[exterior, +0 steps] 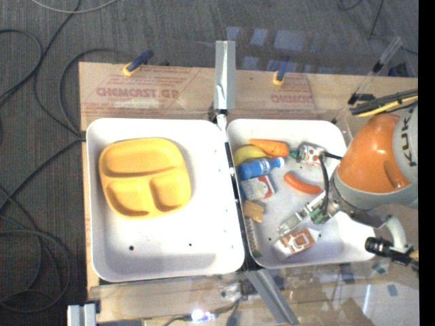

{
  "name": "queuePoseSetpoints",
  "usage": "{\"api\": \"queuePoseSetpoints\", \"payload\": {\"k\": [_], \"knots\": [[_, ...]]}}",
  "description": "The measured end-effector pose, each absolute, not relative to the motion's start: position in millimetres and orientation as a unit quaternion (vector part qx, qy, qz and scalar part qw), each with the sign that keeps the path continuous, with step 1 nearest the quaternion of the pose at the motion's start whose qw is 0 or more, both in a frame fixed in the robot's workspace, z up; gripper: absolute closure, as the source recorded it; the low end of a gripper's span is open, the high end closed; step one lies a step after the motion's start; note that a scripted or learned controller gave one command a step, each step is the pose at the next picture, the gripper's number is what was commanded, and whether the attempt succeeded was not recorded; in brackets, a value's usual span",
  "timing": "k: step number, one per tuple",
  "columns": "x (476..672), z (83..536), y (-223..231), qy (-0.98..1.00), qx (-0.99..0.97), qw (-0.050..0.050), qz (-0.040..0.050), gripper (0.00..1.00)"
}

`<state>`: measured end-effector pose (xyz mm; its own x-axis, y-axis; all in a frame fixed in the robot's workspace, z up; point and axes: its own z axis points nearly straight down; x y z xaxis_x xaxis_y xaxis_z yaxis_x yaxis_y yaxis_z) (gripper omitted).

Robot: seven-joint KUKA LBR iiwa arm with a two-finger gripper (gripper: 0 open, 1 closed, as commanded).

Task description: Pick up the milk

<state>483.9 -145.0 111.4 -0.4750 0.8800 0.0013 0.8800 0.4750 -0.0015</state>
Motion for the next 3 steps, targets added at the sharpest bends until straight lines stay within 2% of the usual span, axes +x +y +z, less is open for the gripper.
{"api": "queuePoseSetpoints", "payload": {"k": [1, 2, 3], "knots": [[499.5, 175.7, -180.7, -0.903, -0.429, 0.0, 0.0007, 0.0], [521.7, 134.1, -214.6, -0.976, -0.216, 0.0, 0.0, 0.0], [557.7, 193.2, -221.8, -0.999, -0.045, -0.002, -0.0008, 0.0]]}}
